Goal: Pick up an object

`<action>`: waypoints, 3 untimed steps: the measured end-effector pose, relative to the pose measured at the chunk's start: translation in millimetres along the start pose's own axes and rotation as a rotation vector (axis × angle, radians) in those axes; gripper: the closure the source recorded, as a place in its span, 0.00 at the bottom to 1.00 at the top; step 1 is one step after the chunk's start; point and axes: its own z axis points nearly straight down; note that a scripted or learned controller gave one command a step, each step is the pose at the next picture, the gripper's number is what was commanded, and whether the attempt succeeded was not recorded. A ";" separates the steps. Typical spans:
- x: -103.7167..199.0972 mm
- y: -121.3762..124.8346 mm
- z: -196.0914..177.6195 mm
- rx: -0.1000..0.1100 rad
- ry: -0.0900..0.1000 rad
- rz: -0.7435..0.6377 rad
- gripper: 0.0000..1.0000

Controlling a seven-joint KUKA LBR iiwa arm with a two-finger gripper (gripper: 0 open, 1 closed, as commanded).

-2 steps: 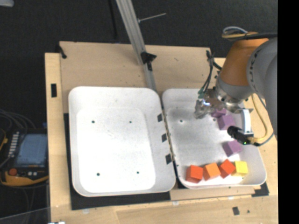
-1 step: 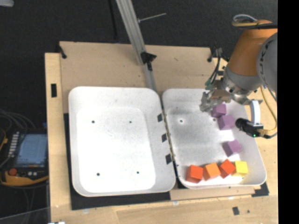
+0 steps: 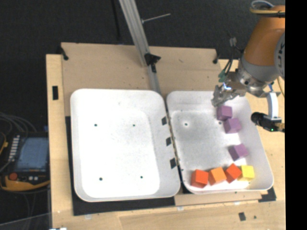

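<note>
Hovering just above the uppermost purple block [image 3: 224, 112] near the right bin's [image 3: 201, 128] far wall, gripper [image 3: 219, 99] with nothing seen held. Probably light, rigid, easily nudged; best pinched across flat opposite faces.

Two bins sit side by side; the right bin [image 3: 192, 128] holds three blocks [image 3: 233, 125] along its right side and four blocks [image 3: 218, 175] along its near edge.

The arm [image 3: 263, 42] presented a broad orange band over a rounded grey wrist housing. Thin dark cables ran down its left side to the gripper [image 3: 221, 96], a small metallic grey assembly. A white bracket and black fitting sat beside the wrist.
</note>
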 end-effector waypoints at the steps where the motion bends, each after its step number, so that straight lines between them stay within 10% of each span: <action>1: 49.3 -11.5 -7.0 0.006 0.003 -0.005 1.00; 3: 149.8 -22.4 -7.1 0.007 0.002 -0.004 1.00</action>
